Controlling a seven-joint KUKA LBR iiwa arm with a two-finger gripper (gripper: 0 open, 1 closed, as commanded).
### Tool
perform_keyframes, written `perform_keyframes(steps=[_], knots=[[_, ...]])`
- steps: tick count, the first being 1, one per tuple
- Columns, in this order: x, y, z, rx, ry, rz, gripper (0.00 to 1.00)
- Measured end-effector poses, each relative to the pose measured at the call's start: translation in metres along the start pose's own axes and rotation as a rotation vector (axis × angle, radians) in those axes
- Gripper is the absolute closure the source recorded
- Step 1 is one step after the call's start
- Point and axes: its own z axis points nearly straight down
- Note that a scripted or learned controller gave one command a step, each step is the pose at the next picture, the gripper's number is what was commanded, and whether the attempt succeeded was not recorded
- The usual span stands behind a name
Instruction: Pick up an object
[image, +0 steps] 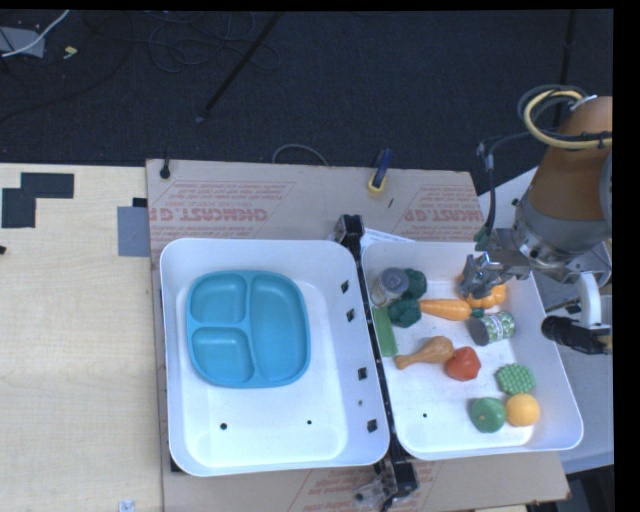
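Grey arm (565, 215) with orange band reaches in from right; gripper (480, 277) low over right bin (560, 425), upper part, just above small orange piece (489, 297); whether fingers apart or together, cannot tell; carrot (446, 309), chicken drumstick (424, 352), red tomato (462, 364), small can (493, 327) lie nearby in same bin; left bin (190, 440) bears blue divided plate (247, 329).
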Motion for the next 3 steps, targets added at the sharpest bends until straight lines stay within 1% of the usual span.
perform_keyframes(steps=[1, 2, 3], knots=[[0.058, -0.014, 0.008, 0.001, 0.0, -0.001, 1.0], [0.11, -0.02, 0.014, 0.001, 0.0, -0.001, 1.0], [0.159, -0.034, -0.004, -0.001, 0.0, -0.002, 1.0]])
